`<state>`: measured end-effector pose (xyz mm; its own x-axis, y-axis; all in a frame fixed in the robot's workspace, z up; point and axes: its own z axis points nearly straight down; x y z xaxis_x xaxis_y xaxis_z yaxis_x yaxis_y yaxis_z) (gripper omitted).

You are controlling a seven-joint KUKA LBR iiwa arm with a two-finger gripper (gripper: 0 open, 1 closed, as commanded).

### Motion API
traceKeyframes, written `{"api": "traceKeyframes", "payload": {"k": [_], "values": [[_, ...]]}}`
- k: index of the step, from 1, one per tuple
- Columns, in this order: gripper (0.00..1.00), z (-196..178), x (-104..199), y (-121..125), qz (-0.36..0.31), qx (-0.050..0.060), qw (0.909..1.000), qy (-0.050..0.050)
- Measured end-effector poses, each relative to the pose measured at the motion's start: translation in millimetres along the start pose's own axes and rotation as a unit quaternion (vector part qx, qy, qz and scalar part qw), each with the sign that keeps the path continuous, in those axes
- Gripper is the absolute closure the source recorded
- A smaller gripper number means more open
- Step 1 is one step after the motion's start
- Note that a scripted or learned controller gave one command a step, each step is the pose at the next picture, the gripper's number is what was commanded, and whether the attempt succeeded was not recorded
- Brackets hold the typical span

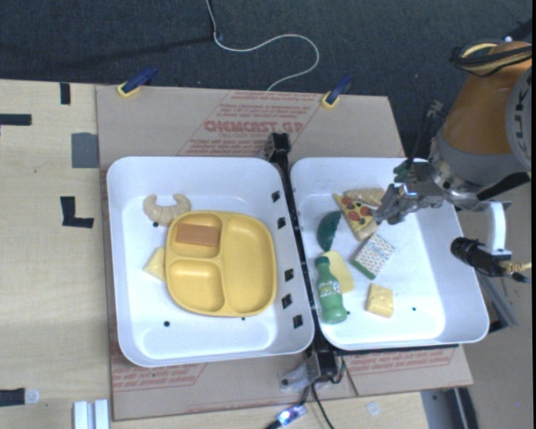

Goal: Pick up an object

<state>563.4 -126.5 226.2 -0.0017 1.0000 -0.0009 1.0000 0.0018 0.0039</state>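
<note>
The right bin (447, 324) holds a pizza slice (357, 209), a dark green piece (328, 230), a green bottle (330, 290), a pale yellow piece (340, 269), a speckled white block (373, 255) and a yellow cheese wedge (381, 301). My gripper (392, 209) hangs over the upper middle of this bin, just right of the pizza slice and above the speckled block. Nothing shows between its fingers.
The left bin (129, 239) carries a yellow divided plate (241, 280) with a brown slab (196, 233) in one compartment, a croissant (165, 207) above it and a yellow wedge (154, 263) at its left. The arm (482, 123) enters from the right.
</note>
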Motion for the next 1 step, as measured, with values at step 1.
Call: {"api": "traceKeyframes", "payload": {"k": [1], "values": [[1.00,2.3,0.5,0.0,0.000,0.003,1.0000,0.001]]}}
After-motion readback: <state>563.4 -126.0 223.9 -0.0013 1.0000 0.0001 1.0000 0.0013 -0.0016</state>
